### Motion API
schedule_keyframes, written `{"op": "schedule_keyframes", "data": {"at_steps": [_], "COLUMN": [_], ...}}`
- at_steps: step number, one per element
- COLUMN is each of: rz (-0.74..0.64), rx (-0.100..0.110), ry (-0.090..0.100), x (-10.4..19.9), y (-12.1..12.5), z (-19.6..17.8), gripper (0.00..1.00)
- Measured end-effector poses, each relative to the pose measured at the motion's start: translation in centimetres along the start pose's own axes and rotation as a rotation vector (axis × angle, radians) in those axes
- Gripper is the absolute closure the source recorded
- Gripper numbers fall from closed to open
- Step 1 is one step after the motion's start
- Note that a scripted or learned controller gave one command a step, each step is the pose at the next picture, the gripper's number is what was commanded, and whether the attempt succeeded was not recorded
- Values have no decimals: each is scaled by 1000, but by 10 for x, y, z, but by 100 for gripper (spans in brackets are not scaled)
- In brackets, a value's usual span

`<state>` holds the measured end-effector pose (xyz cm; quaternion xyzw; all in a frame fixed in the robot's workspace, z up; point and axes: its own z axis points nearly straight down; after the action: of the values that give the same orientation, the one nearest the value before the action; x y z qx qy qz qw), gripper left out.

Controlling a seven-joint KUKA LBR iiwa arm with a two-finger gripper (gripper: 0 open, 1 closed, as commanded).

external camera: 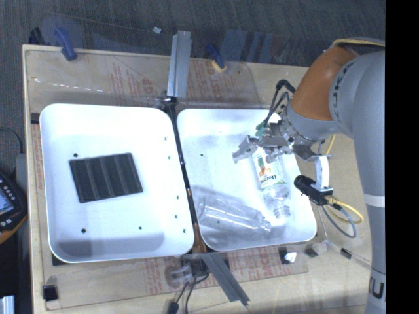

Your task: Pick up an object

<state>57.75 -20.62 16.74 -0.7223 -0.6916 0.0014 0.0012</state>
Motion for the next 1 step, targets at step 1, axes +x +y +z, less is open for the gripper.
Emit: {"op": "schedule_keyframes", "data": {"at_steps": [1], "rz": [-41], "rx": [0], "ry": [2], "x": [-2], "y": [-23], "z": [-18], "gripper": [0]}}
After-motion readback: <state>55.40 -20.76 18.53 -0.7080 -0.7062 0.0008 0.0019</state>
